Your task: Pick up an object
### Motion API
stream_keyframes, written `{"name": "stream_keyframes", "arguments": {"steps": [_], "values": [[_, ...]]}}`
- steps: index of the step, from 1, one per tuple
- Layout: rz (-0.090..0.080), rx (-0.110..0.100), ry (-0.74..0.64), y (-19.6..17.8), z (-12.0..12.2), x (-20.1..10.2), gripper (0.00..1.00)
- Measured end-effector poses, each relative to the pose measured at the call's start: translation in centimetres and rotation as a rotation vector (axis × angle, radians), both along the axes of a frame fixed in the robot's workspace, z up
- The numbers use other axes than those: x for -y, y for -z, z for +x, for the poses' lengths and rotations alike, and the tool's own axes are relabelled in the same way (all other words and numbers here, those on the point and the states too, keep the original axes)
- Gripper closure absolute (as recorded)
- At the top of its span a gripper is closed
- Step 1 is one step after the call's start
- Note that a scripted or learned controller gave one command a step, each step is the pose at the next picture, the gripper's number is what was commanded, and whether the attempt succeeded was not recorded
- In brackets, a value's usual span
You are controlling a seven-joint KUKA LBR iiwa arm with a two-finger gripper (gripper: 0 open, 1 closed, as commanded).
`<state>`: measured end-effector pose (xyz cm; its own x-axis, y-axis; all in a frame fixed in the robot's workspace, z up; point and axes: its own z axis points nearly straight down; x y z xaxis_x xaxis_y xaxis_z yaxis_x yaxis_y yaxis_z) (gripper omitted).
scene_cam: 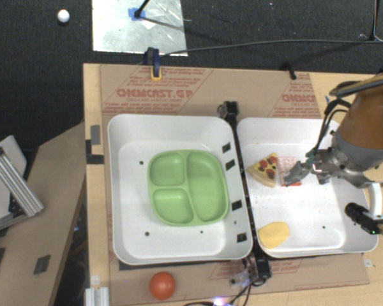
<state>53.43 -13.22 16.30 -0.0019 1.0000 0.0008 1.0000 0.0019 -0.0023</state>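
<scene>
the gripper (295,174) hangs low in the right bin (319,234), just right of the pizza slice (265,169). whether it is open, i cannot tell. the slice lies near the bin's left wall, a tan wedge with red toppings. a yellow lump (274,234) sits well below.

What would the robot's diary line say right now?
gripper: right bin, beside pizza slice | holding: unclear | yellow piece: untouched

pizza slice (263,169): toy wedge with red toppings, lying flat near the right bin's left wall
yellow lump (274,234): rounded, lying at the right bin's front-left corner
</scene>
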Motion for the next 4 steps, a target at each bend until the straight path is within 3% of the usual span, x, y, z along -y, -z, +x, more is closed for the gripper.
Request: {"name": "stream_keyframes", "arguments": {"steps": [2,3,4], "values": [[0.000,0.001,0.000,8.0,0.0,0.7,0.00],[-0.001,0.005,0.000,6.8,0.1,0.7,1.00],[-0.001,0.006,-0.002,2.1,-0.3,0.2,1.00]]}}
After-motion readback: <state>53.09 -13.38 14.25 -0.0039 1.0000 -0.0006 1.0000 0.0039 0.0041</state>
